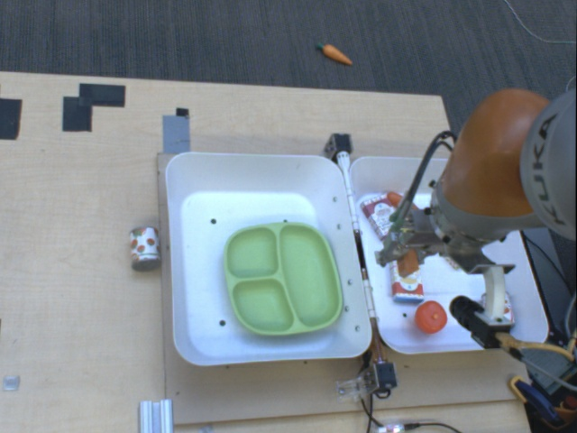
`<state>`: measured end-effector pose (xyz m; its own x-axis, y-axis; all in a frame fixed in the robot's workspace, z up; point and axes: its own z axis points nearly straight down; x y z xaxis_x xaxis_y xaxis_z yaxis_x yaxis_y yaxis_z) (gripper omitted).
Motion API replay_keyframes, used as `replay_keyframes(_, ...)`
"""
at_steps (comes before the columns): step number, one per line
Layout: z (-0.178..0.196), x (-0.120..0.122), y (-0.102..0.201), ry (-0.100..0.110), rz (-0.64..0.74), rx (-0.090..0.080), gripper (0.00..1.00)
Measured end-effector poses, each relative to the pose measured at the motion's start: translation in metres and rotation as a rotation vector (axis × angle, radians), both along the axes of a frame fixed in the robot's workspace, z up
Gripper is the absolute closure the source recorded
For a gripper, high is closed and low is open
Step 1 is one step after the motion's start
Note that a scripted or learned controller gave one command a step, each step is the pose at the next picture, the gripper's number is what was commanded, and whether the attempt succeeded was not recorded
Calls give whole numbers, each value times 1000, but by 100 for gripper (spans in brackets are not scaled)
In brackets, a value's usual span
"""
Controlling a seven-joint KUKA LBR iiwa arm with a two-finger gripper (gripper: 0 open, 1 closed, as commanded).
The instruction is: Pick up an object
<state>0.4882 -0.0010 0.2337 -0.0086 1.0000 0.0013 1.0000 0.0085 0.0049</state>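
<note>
Reaches in from the right, grey with an orange band above the wrist; hangs with the gripper [399, 244] low over the middle of the right bin [401, 327]; cannot tell from this slant whether open or closed, with the wrist covering most of it.

Just under the gripper, an orange-brown piece [408, 262], touching it or very close; cannot tell whether gripped or merely lying below. Directly in front of that piece, a small white carton [407, 287] with a red lower edge, flat on the bin floor; beside the carton, toward the near right, a red-orange ball [431, 317], just apart from it. Farther back in the same bin, near the wall shared with the other bin, a red-and-white packet [379, 208], partly crossed by a dark cable.

In the left bin [203, 242], a pale green plate [284, 278] with three compartments, lying flat, nearer the front right corner than the back left.

On the bench [72, 314], left of the left bin, a small printed can [144, 246], close to the bin wall but apart from it; at the back left, black tape patches [92, 105]; just behind the left bin's back left corner, a grey block [177, 132]. Beyond the bench, on the dark carpet [225, 16], a small orange carrot [337, 54], well apart from everything else.
</note>
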Motion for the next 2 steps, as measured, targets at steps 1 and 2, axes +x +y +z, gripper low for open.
replay_keyframes(1, 10, 1, 1, -3, 5, 1, 100)
replay_keyframes(2, 21, 2, 1, -5, 11, 2, 100)
